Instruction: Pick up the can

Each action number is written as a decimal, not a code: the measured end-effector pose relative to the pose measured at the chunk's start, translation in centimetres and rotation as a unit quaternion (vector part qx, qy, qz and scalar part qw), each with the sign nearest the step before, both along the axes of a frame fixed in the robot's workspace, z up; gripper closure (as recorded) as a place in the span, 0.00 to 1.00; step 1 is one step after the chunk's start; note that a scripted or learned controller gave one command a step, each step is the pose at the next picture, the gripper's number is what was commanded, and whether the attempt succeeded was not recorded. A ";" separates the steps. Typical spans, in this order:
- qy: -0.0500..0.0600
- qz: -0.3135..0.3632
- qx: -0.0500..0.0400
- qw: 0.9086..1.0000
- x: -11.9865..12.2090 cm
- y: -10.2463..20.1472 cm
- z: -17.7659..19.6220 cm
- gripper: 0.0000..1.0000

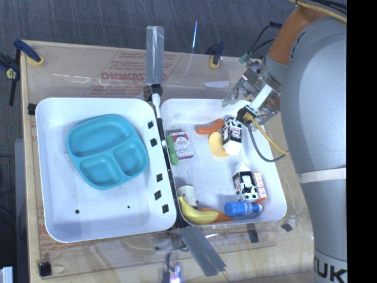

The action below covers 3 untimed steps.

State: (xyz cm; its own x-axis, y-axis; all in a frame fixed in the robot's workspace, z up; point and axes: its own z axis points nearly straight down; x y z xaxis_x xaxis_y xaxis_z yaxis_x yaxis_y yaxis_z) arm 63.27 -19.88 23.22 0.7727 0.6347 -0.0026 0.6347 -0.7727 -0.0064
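The wooden bench (70,61) bears two shallow white bins side by side, a clear plastic sheet with red printing (123,69) spread beneath them. The left bin (53,211) touches the right bin (274,208) along a shared edge at the bench's middle, where a row of small black clips (159,178) sits. Blue clamps grip the bench's far edge, one (26,50) beyond the left bin's far-left corner and one (217,55) beyond the right bin.
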 end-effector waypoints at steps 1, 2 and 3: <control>0.000 0.044 0.000 0.999 -4.1 -1.0 11.5 0.00; 0.002 0.099 0.001 0.995 -3.6 1.5 2.4 0.00; 0.002 0.092 0.001 0.996 -2.7 3.7 -8.5 0.00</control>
State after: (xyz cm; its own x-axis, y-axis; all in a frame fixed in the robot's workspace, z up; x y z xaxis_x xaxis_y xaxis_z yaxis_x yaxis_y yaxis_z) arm 60.54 -16.18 14.75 0.6426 0.7662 -0.0041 0.7661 -0.6426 -0.0107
